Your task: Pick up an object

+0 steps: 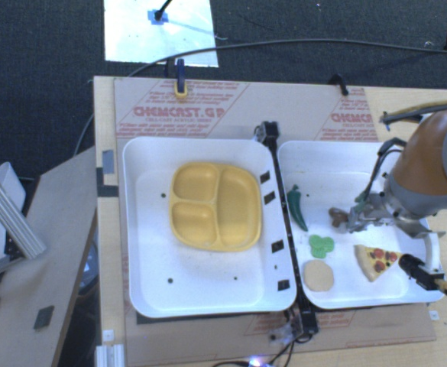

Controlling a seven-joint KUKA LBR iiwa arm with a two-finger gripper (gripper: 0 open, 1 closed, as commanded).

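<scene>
Arm's reaching into the right bin, gripper low by a small brown thing.

Using the pizza slice as the anchor, front to back: the tan cookie sits to its left near the front wall, and the green slices are just behind the cookie. Behind the pizza is the gripper, with the brown thing right at its tip on the left side, maybe touching; honestly can't tell how the jaws are set from this angle. The green pepper lies farther left of the pizza, along the divider. Way left, in the other bin, there's a yellow divided plate. The arm with its orange band looms behind and right of the pizza.
</scene>
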